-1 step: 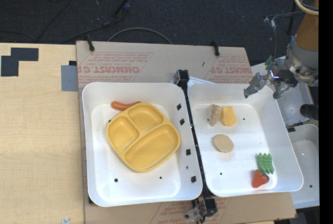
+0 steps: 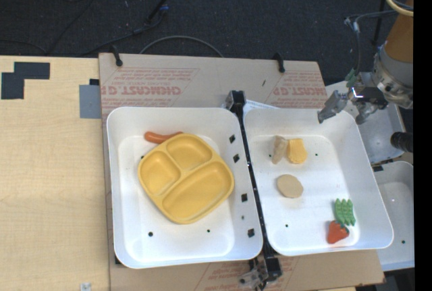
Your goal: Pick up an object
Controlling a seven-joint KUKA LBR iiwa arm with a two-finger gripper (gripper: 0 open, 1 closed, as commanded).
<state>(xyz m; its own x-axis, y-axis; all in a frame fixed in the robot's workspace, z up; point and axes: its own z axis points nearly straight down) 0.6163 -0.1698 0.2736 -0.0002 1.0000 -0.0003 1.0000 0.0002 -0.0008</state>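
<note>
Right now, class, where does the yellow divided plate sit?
The yellow divided plate lies in the left bin, near its middle, with an orange sausage-shaped piece at its upper-left edge.

Two bins sit side by side on the worktop (image 2: 54, 168), touching along the middle. The left bin (image 2: 128, 242) has a divided plate (image 2: 185, 178) in it, with a carrot (image 2: 162, 136) tucked just behind the plate's back edge. In the right bin (image 2: 371, 175), a wedge (image 2: 279, 149) and a block (image 2: 297, 151) lie next to each other toward the back, a round piece (image 2: 290, 186) sits just in front of them, and a strawberry (image 2: 341, 221) is over in the front right corner. The gripper (image 2: 351, 102) hangs above that bin's back right corner.
</note>
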